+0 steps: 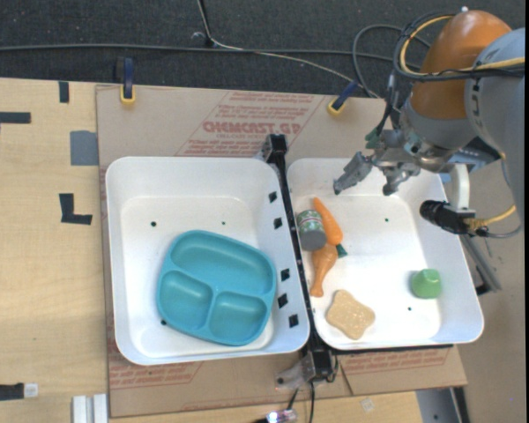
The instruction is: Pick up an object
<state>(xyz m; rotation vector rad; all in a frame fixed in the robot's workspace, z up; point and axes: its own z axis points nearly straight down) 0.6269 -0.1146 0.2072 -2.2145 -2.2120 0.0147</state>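
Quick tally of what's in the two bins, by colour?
Blue: 1, tray, left bin
Orange: 2, carrots, right bin
Grey: 1, can
Tan: 1, biscuit
Green: 1, cup
Total: 6

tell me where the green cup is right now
The green cup lies in the right bin, near its right wall, to the right of the tan cracker.

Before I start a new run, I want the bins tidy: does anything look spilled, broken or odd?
Nothing stands out. The blue tray lies flat in the left bin; the carrots, can, cracker and green cup lie loose in the right bin.
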